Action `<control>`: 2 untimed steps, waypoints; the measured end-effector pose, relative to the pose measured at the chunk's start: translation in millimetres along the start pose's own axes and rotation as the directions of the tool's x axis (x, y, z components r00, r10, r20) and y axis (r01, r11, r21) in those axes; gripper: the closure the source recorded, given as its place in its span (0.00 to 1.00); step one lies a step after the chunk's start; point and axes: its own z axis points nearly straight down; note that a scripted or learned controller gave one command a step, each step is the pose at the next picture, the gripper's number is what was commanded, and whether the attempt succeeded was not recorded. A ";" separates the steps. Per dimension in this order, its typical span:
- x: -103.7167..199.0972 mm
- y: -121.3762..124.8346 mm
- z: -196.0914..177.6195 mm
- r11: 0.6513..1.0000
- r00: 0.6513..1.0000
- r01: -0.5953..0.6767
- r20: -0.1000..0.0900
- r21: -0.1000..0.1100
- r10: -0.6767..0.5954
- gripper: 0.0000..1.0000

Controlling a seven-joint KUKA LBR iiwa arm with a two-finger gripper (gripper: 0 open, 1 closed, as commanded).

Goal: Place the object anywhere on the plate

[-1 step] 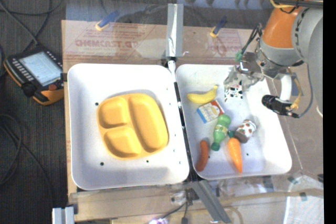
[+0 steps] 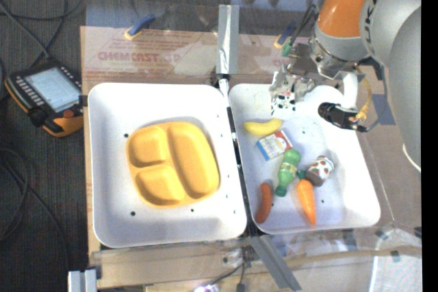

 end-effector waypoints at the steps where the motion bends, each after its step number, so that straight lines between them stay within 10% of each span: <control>1: 69.2 -26.3 50.3 0.976 0.976 0.218 0.003 0.000 -0.218 1.00; 2: 119.7 -87.5 37.8 0.896 0.896 0.443 -0.001 0.000 -0.443 1.00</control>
